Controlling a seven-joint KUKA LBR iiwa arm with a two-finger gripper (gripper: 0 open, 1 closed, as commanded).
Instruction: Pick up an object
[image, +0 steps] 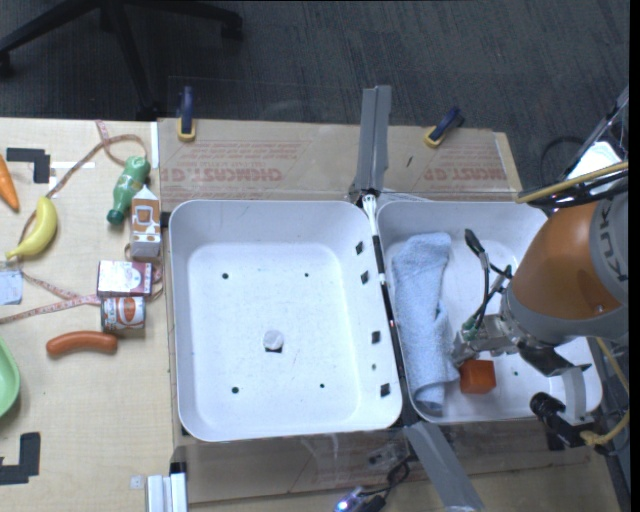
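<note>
- One orange block (478, 376), the likeliest pick: lies on the floor of the right bin (500, 412), near its front wall, just beside the rolled towel's lower end.
- Block, orientation: squat and roughly cubic; no clear long axis or pointing direction can be read.
- Gripper (474, 343): sits directly above the orange block, at or near touching; whether the fingers are spread or closed cannot be told.
- Step in hand, judged: final approach or grasp at the block; no lift evident.
- Next move, judged: confirm closure on the block, then raise straight up, clear of the towel.
- Pale blue towel (420, 310): rolled, left of the block, long axis running back to front.
- Left bin (190, 330): farther left of the block; holds one small white disc (273, 342).
</note>
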